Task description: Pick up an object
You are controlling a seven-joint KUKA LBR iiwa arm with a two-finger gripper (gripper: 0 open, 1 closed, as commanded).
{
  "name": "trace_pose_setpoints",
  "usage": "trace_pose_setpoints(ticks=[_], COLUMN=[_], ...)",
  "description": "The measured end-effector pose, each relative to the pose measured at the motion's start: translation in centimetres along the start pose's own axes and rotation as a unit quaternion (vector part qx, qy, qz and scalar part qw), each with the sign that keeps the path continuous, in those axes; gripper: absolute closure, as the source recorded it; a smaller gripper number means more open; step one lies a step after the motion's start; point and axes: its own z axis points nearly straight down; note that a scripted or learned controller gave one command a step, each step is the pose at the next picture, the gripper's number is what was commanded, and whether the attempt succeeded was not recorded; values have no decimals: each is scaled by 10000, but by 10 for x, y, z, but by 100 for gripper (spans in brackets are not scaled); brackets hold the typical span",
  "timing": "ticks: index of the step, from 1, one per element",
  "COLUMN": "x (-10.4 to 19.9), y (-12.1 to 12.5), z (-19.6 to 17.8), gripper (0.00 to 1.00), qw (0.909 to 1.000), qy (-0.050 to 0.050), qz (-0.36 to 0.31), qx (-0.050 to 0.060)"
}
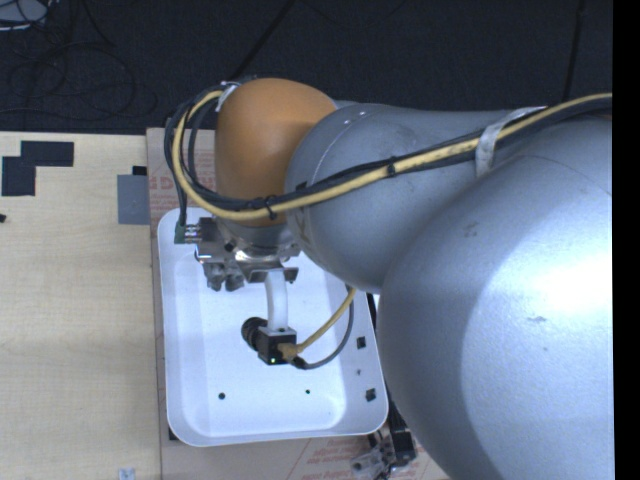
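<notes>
With the gripper (246, 271) hanging low over the far end of the white bin (215, 363), its grip state impossible to tell and the object to pick likely hidden beneath the wrist, I would descend straight and slowly, closing only once centred over it.

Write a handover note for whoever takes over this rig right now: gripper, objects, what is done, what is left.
Gripper: over the far half of the white bin, pointing down. Nothing can be seen held in it.
Objects: the bare bin floor bears a few small dark specks, too small to identify. The arm covers the bench to the right, so what lies there cannot be told.
Done: no pick can be confirmed.
Left: find an object, grasp it and lift it.
</notes>
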Motion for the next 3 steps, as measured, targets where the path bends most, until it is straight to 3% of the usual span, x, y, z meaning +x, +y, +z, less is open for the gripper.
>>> trace_pose_setpoints(ticks=[1, 2, 3], x=[-4, -4, -6], y=[81, 77, 75], z=[-60, -162, -14], gripper=[100, 100, 100], qw=[10000, 10000, 10000], qy=[3, 11, -34], qz=[19, 17, 34], qx=[-59, -52, 61])
